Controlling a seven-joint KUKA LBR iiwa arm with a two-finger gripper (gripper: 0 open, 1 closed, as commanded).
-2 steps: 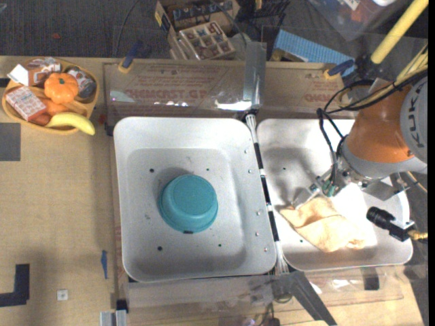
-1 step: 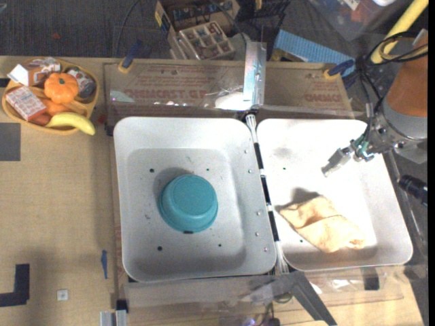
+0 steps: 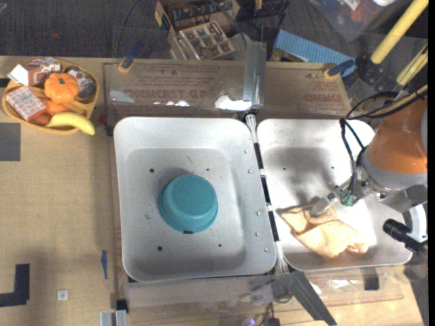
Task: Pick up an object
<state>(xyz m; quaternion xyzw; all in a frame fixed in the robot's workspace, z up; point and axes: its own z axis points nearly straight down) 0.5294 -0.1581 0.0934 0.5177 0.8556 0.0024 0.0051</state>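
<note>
This looks like a robot lab: two white bins [image 3: 136,141] sit on a bench [image 3: 54,216], with cables [image 3: 353,138] and piled boxes [image 3: 200,26] behind.

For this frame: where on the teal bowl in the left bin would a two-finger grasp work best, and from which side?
The teal bowl appears to lie upside down, its smooth base up, so a top pinch would likely slip. Best guess: come from above and close the fingers across the lower rim edge, at its right side, nearest the gripper.
</note>
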